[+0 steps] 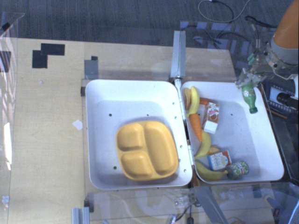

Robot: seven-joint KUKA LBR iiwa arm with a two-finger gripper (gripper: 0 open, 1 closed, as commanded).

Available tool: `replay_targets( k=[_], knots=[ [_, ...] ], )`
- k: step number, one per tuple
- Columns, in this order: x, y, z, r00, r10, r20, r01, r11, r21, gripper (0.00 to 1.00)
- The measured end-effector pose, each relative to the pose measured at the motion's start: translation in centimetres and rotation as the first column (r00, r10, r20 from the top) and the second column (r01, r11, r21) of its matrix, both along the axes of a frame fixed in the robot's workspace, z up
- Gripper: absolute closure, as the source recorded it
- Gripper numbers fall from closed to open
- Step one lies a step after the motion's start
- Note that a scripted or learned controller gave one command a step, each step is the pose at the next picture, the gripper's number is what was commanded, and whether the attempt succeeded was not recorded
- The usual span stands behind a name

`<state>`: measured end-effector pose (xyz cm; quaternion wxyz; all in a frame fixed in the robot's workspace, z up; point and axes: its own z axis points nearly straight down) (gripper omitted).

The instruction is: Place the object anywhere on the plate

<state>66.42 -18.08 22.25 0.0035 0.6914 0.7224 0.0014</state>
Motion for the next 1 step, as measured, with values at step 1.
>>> replay_targets(
  k=[1],
  knots=[
    [0.02,9.72,-7.75,1.000,-0.018,-0.003,0.018,1.000,0.003,1.00]
  ],
)
